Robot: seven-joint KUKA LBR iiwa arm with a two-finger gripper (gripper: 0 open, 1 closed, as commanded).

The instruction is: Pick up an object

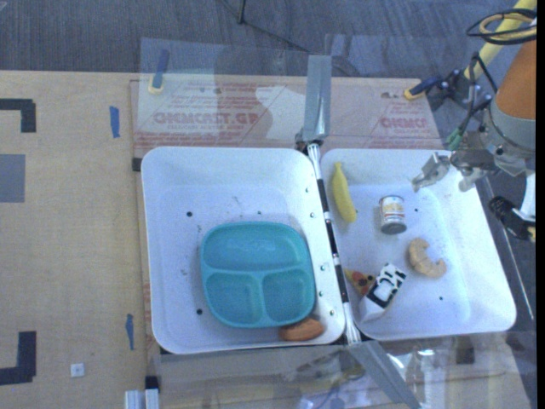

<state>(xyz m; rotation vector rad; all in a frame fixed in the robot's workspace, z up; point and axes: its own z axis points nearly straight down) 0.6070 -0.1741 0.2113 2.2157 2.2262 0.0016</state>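
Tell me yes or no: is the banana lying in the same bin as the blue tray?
No, the banana lies in the right bin, while the blue tray sits in the left bin.

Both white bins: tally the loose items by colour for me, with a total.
Teal: 1, divided plastic tray
Yellow: 1, banana
Orange: 1, oblong piece
Tan: 1, croissant
Silver: 1, small can
Black-and-white: 1, carton
Total: 6
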